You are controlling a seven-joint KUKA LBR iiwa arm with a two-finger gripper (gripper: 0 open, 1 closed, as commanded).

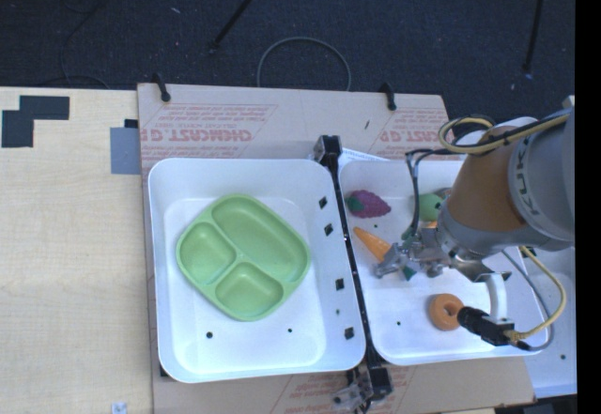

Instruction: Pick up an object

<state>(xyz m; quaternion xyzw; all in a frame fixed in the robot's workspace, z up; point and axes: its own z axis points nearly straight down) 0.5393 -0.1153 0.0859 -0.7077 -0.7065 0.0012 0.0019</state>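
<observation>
Hovering low in the right bin point(526, 351), hand point(396, 264) pointing toward nine o'clock. Carrot point(372, 242) lying just beside it at about ten o'clock, long axis running ten-to-four. Grip state not showing: cannot tell.

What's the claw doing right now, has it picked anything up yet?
Claw low in the right bin, beside the orange carrot. Grip unclear, nothing seen held. Purple grapes, donut, green ball lie nearby.

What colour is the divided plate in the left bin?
Light green. The divided plate shows plainly in the camera view, lying in the left bin.
</observation>
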